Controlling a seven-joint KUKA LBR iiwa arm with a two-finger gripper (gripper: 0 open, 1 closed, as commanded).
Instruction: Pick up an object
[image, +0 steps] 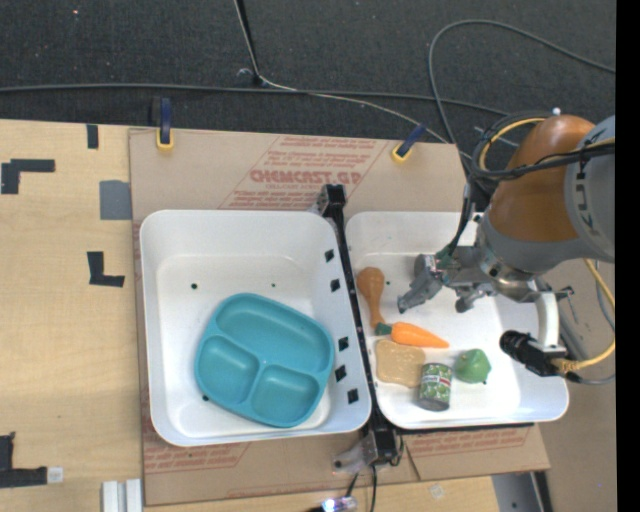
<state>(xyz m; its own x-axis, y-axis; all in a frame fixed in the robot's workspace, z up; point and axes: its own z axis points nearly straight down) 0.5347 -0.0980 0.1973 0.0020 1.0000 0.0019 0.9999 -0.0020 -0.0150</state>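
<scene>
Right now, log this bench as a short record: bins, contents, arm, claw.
left bin: holds a blue divided plate
right bin: holds a carrot, a wooden spoon-like piece, a slice of bread, a small can, a green fruit-like toy
arm: reaches in from the right, over the right bin
claw: above the right bin, near the carrot; nothing seen between its fingers
task state: no object picked up yet
</scene>
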